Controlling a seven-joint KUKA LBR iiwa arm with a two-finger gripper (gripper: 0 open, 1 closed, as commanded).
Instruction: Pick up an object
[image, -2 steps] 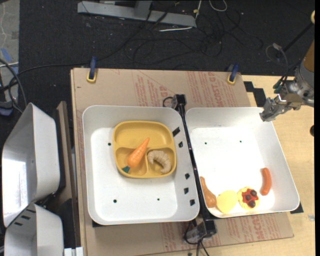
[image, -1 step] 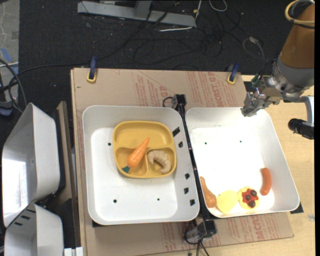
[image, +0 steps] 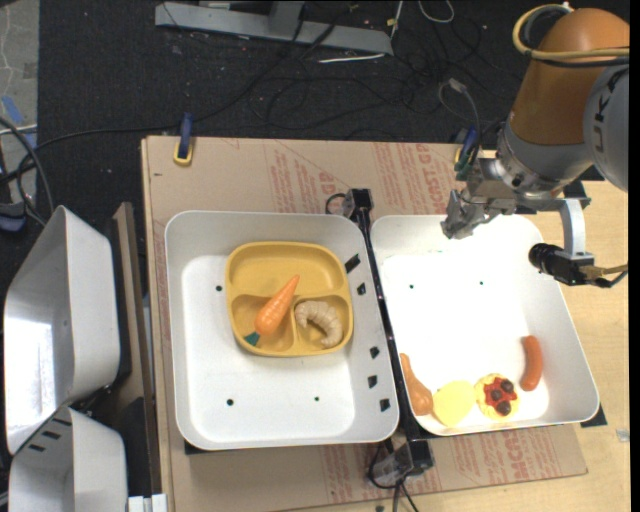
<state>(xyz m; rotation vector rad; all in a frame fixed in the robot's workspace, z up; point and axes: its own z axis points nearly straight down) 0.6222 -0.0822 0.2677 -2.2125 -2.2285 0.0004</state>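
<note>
While gripper (image: 462, 222) hovers, glossy curved sausage (image: 531, 362) lies, seemingly plastic.

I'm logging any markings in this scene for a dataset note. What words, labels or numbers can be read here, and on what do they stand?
Red printed lettering on the brown board under the bins: upside down and faint, too blurred to read.
Nothing legible on the white bins, the yellow plate or the arm.

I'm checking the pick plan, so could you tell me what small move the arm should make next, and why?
Probably travel toward the near edge of the right bin. The gripper hangs over that bin's far left corner, while its items, the sausage, yellow disc and drumstick, lie along the near edge.
</note>
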